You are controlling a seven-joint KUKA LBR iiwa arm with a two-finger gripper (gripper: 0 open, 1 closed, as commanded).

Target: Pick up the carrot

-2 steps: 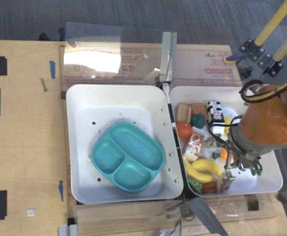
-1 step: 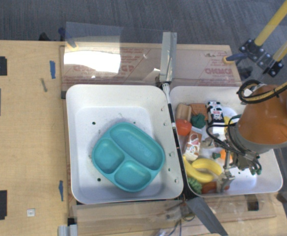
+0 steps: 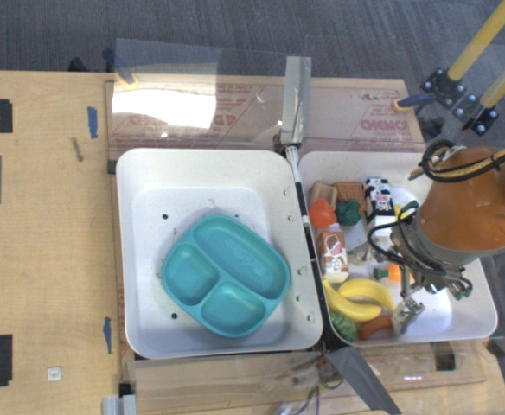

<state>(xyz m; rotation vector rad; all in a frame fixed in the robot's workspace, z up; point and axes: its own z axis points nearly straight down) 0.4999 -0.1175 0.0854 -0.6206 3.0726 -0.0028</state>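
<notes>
The left bin (image 3: 140,232) holds a teal tray (image 3: 225,274). The right bin (image 3: 477,314) holds the clutter — banana (image 3: 362,296), carrot (image 3: 373,327) at its near edge. The gripper (image 3: 407,311) hangs just beside the carrot; its finger state I cannot tell.

Grey arm (image 3: 460,214) from the right, wrist bent down, gripper (image 3: 405,311) low, its state apparently hidden.

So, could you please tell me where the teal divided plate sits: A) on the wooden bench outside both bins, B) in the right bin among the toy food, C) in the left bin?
C: the teal plate lies flat inside the left bin, while the banana is in the right bin.
</notes>
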